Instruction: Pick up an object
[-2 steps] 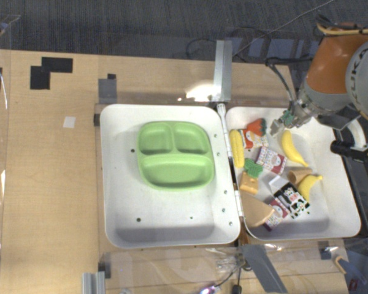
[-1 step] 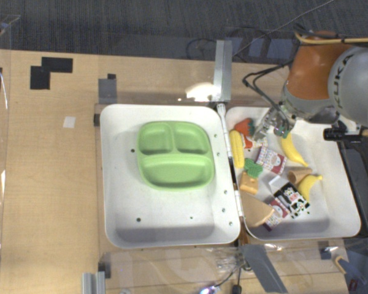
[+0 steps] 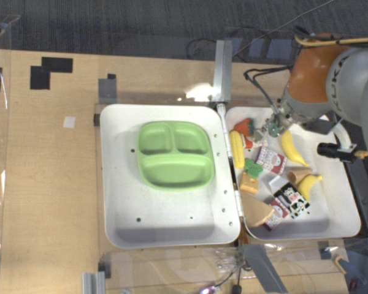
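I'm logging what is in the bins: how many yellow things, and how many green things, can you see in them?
Yellow: 3, a corn cob, a banana, another banana.
Green: 2, the divided plate in the left bin, a small block in the right bin.
Total: 5.

Green plate [image 3: 174,154], yellow bananas [image 3: 292,149]

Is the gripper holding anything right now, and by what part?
Cannot be told. The gripper is down in the right bin among the toys, between the strawberry and a banana, but no item shows between its fingers.
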